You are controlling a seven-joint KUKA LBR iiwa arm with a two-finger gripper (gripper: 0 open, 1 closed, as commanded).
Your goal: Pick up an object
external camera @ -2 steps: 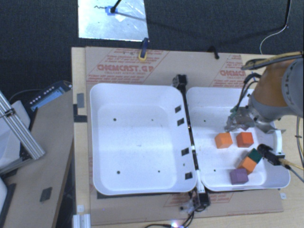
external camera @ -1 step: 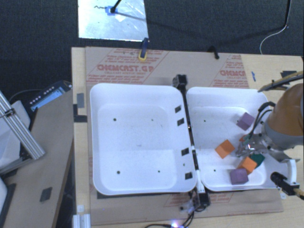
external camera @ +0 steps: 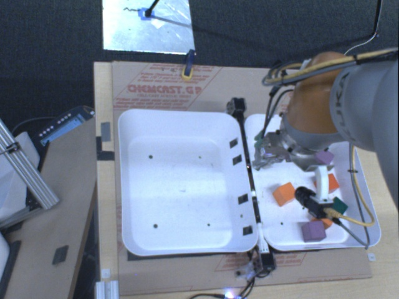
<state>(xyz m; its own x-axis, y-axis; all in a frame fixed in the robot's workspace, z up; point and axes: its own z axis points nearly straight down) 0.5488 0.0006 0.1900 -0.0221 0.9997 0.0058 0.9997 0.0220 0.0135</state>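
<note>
While hanging low over the right-hand shallow white bin (external camera: pixel 283 228), hard by the divider: two-finger gripper (external camera: pixel 267 153) of the grey arm with the orange band, tucked under the wrist. Cannot tell whether spread or closed, and nothing seen clamped in it.

Working outward. Closest candidate by my reckoning: a small orange cube (external camera: pixel 283 194), lying apart from the gripper, toward the bench's front edge and a shade toward the arm's side. No long axis to line up on, just a squarish block sitting slightly turned against the bin walls. Probably calls for a short shift frontward, then a drop.

Beyond that, on the arm's side of the gripper: a pale purple block (external camera: pixel 324 159) right beside the wrist. Further frontward, a small orange piece (external camera: pixel 333 183), a dark green piece (external camera: pixel 339 204) and a purple cube (external camera: pixel 313 231) near the front wall. Across the divider, the left-hand white bin (external camera: pixel 181 185).

Readable writing: "CHEMCAST GP" in red on the pale protective board (external camera: pixel 165 90) beyond the bins. Partial lettering on the arm's grey casing, too clipped to call.
</note>
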